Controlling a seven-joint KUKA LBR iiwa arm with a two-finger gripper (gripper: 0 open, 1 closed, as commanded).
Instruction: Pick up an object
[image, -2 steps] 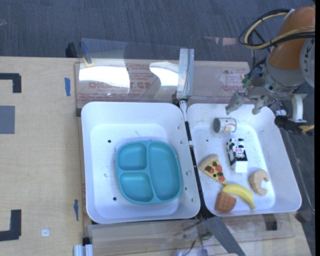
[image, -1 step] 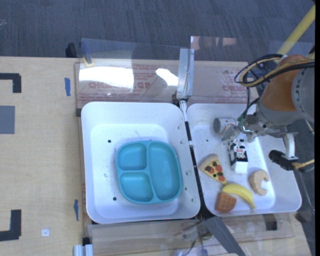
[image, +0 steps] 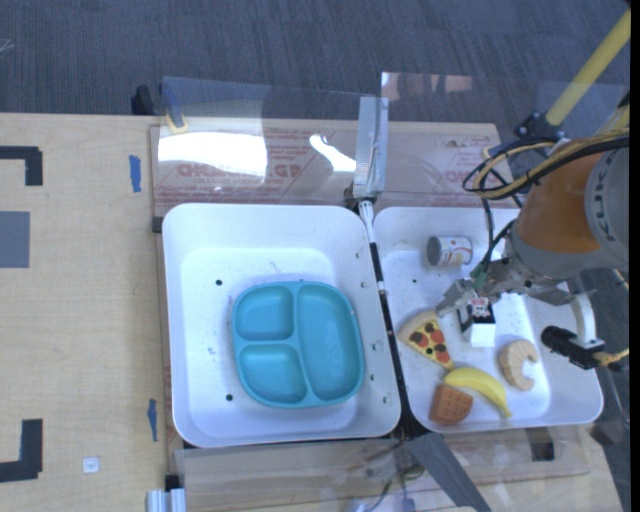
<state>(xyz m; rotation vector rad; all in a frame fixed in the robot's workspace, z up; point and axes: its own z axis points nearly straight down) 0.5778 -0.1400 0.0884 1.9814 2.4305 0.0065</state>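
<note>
- Camera view: the gripper (image: 472, 300) is hanging low in the right bin (image: 570, 400), above the bin floor between the can and the toy food; whether its jaws are spread or pressed together cannot be told from here, and nothing is showing between them.
- The pizza slice (image: 427, 338) is lying just left of the gripper, its long axis running diagonally, tip pointing toward the upper left.
- The banana (image: 480, 386) is lying with its long axis slanting from upper left down to lower right; the waffle (image: 451, 405) is sitting just beside it, and the bagel piece (image: 519, 363) is lying to its upper right.
- The small can (image: 449, 250) is lying on its side, long axis running left to right.
- The left bin (image: 190, 300) is holding a blue 3-compartment plate (image: 297, 343).
- Both bins are resting on a light wooden bench (image: 70, 330), with grey carpet (image: 300, 40) lying beyond it.
</note>
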